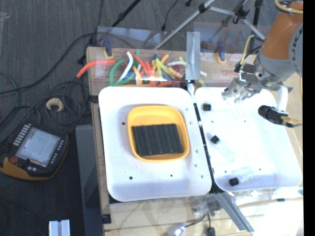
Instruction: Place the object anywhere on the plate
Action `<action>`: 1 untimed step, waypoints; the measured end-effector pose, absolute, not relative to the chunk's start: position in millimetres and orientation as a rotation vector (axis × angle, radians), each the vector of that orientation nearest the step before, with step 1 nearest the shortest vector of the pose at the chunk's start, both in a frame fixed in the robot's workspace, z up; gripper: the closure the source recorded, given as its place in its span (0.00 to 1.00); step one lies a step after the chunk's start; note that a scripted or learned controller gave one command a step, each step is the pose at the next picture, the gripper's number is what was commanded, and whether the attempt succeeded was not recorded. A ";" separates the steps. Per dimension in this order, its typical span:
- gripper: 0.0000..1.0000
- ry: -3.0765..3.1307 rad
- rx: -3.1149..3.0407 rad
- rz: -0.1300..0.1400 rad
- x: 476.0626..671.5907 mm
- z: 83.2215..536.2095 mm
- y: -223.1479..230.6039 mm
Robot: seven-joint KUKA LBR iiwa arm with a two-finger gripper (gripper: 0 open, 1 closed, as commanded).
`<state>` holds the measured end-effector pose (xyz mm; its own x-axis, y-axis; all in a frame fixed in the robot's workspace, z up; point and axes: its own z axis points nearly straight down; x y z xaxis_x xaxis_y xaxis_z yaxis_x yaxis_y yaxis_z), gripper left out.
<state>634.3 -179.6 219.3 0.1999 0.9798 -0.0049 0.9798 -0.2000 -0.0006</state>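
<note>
A yellow plate (157, 115) with a dark ridged insert lies in the middle of the left bin (118, 176). Several clear tubes with black caps lie in the right bin (275, 156): one near the dividing edge (220, 145), one at the front (242, 177), and a small black-capped piece (206, 106) at the back left. My gripper (239, 93) hangs over the back of the right bin, just right of that small piece and above the bin floor. Nothing shows in its grasp.
A bundle of coloured cables (142, 69) runs behind the left bin. A black cylindrical part (269, 113) sticks out from the arm over the right bin. A teach pendant (32, 149) lies on the floor at the left.
</note>
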 end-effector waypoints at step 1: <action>1.00 2.115 2.316 0.001 562.2 163.9 -121.9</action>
<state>562.2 -121.9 163.9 0.0902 0.9959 -0.0031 0.9959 -0.0902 0.0041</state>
